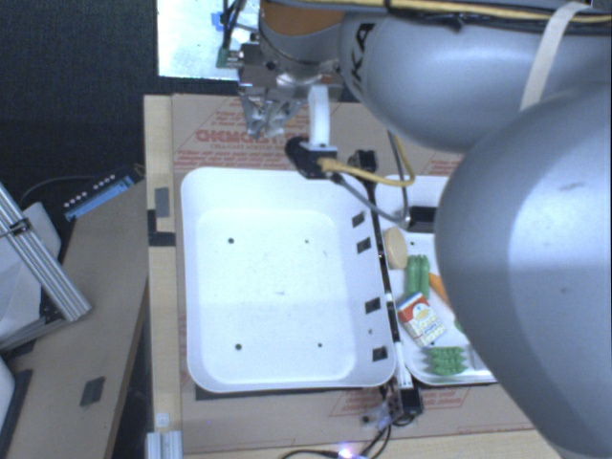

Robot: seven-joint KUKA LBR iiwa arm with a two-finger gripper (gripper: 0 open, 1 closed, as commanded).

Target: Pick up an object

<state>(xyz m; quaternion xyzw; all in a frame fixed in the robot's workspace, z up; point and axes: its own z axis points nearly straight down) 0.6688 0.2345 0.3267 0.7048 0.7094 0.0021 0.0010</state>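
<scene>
Above the far rim of the left bin (206,285), your gripper (263,122) hangs over the cardboard, its state impossible to tell from this slant. Your candidate objects, a green pod (417,277), a small printed carton (422,318) and a pale round item (394,249), lie crowded in the right bin (426,191), well apart from it. Descend here and you risk closing on nothing; among the crowded items, you may nudge neighbours.

Cardboard sheet (215,132) under the bins — red print, reads roughly "CHEMO…", rest cut off by the gripper. Arm housing (459,55) — dark letters, "K" and part of "A". Small carton (422,319) — print too small to read.
</scene>
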